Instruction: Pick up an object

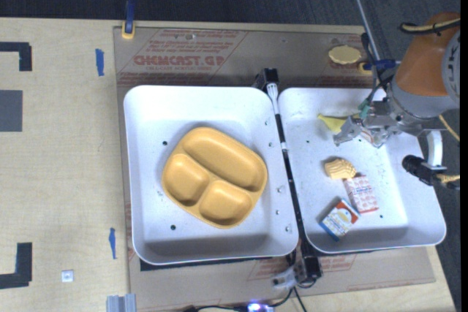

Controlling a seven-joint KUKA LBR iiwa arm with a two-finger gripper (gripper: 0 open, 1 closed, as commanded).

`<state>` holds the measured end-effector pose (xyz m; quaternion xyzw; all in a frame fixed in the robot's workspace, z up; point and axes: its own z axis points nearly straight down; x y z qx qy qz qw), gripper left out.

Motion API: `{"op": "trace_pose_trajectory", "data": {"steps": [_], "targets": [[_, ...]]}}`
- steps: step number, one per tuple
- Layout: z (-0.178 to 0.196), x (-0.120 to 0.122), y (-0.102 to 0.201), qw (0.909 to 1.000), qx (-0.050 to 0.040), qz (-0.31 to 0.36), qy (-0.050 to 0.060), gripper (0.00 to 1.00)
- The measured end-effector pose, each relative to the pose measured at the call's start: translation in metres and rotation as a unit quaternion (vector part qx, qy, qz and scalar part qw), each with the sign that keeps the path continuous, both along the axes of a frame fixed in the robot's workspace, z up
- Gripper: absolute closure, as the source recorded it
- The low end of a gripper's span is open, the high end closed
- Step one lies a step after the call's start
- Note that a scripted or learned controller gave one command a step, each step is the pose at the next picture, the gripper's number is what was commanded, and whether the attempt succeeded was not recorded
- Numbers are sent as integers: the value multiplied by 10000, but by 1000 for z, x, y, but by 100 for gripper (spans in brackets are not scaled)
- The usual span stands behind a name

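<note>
A yellow sectioned tray [213, 176] lies in the left bin [142, 113]. In the right bin [431, 223], the claw [349, 129] touches a yellow wedge [330, 122]; whether it grips, I cannot tell.

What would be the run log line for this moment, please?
arm: over right bin | gripper: beside yellow piece | grasp: none seen | left bin: yellow tray

Yellow wedge [331, 122]: right bin, far end, flat.
Ridged yellow piece [339, 169]: centre.
Red-white packet [361, 195]: beside it.
Small carton [338, 219]: near edge, tilted.
</note>
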<state>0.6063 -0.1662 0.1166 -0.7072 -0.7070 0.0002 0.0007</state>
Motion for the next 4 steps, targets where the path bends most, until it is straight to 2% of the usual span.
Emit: {"op": "trace_pose_trajectory", "data": {"steps": [1,2,3,4], "targets": [[-31,-97,14,10000,-4,-1,-12,0],[-31,-126,62,10000,0,7,-27,0],[-30,-125,72,10000,-13,-4,-35,0],[-20,-123,72,10000,-19,-4,-64,100]]}}
